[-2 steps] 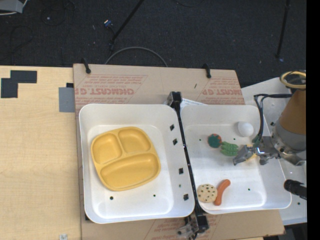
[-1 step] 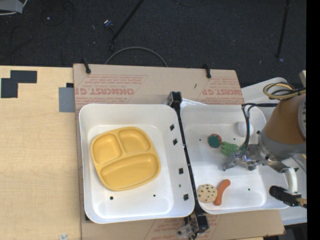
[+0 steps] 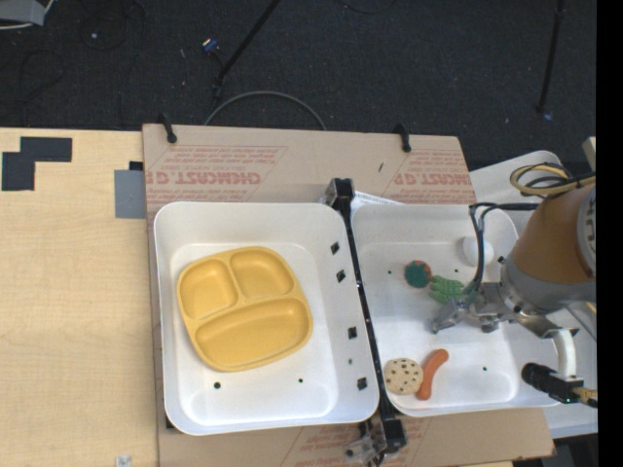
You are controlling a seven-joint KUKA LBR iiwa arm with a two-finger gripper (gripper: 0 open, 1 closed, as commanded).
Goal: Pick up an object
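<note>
Reaching in from the right side of the picture, the arm [image 3: 555, 246] has its claw [image 3: 458, 311] low inside the right bin [image 3: 389, 232], so I think it is at the step of going down for a grab and nothing has been lifted yet. Its two grey fingers [image 3: 443, 319] look spread apart a little, and I see nothing between them. They sit just beside a green toy [image 3: 448, 286] with a dark green ball end [image 3: 418, 274], maybe touching it, but I cannot tell for sure. Lower in the same bin lie a small orange toy [image 3: 433, 372] and a spotted cookie [image 3: 401, 375], side by side near the bottom edge. Over in the left bin [image 3: 175, 232] sits a yellow tray plate [image 3: 243, 306] with three parts. Next, I think the claw has to sit right over the green toy, squeeze shut on it, and then go up slowly so it does not slip out.
</note>
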